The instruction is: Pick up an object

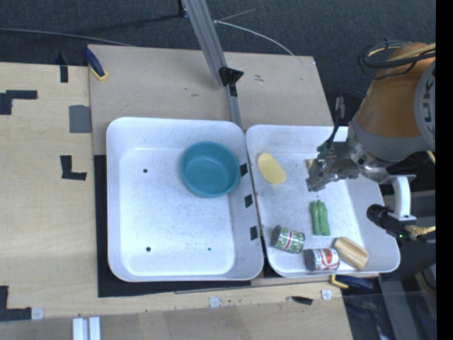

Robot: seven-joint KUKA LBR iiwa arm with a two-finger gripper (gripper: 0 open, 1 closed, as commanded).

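While end effector hovers, green object lies below.

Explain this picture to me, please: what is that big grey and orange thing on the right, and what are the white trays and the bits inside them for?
The grey and orange thing is a robot arm, seen from one camera fixed above the bench and looking down at a slant. The arm reaches in from the right. At its tip is a dark claw with two fingers, which hangs over the right tray.

Two shallow white trays sit side by side. The left tray holds a blue bowl. The right tray holds a yellow lump, a green pod-shaped toy, a small green can, a red and white can and a tan bread-like piece.

The job is to pick up an object. I see nothing between the claw's fingers, and all the items lie on the tray floors.
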